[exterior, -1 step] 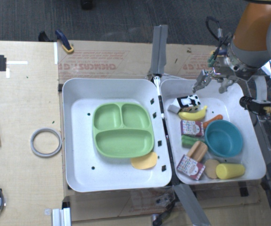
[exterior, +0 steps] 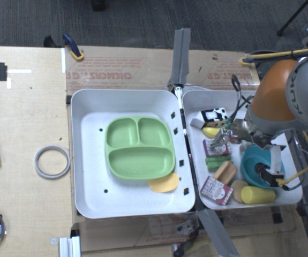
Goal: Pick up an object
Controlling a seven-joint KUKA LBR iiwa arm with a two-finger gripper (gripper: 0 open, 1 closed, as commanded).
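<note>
Leftward, a green divided plate (exterior: 140, 148) and a yellow disc (exterior: 163, 183) are held in one bin (exterior: 84, 159). Cluttered items are held in the right bin (exterior: 196, 143); the end effector (exterior: 221, 135) is lowered beside a yellow banana-like toy (exterior: 211, 131), whose long axis is hard to judge.

Bright, even overhead light, soft shadows, slightly grainy focus

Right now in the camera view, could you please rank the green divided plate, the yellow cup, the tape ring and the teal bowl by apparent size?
1. Green divided plate
2. Teal bowl, partly hidden by the arm
3. Tape ring and yellow cup look alike; I won't rank them.
</note>
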